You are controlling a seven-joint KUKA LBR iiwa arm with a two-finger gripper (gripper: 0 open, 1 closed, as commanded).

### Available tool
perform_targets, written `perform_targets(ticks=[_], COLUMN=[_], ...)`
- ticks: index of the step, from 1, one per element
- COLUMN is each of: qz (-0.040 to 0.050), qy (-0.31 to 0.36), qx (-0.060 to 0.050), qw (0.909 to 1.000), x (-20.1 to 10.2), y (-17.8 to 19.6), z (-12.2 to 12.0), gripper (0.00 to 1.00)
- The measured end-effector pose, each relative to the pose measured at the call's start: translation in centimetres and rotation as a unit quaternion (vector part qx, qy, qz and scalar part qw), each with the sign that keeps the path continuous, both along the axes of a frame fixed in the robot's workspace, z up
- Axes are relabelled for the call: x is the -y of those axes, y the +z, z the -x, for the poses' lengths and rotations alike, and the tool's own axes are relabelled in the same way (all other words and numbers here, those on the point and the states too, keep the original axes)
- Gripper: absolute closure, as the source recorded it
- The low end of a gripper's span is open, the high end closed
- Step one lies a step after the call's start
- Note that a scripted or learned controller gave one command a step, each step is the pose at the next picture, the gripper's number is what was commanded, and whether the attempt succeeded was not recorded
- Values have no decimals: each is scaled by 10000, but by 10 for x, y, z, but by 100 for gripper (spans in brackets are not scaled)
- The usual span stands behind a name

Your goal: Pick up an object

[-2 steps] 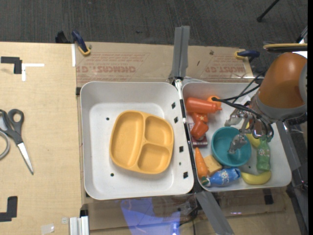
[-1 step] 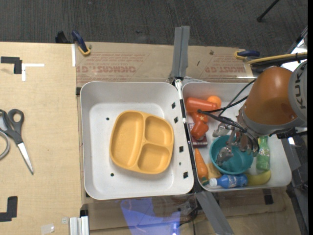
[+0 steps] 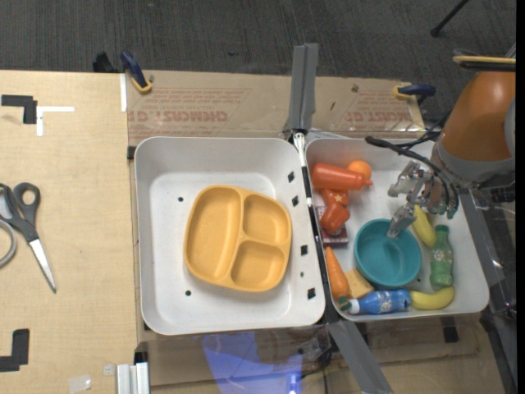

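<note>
The gripper (image 3: 404, 218) hangs over the teal bowl's (image 3: 387, 254) right rim; whether it is wide or narrow I cannot tell; the yellow banana (image 3: 423, 226) lies just right; descend centred, straddling it.

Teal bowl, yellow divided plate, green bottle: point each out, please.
teal bowl (image 3: 385, 257): camera view, inner floor.
yellow divided plate (image 3: 215, 230): camera view, large compartment.
green bottle (image 3: 441, 261): camera view, body.

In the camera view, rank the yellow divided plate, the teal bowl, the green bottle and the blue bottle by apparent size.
1. Yellow divided plate, clearly largest.
2. Teal bowl.
3 and 4. Green bottle and blue bottle look about alike in length, so I would not rank them against each other.
</note>
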State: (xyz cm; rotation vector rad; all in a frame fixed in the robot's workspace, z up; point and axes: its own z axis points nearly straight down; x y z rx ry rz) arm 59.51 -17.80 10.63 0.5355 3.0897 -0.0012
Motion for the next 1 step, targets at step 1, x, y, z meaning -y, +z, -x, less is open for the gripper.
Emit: perform_targets(ticks=[1], qz=[-2], qy=[428], qx=[1], qw=[9991], x=[-42], y=[-13], z=[-51], gripper=[0])
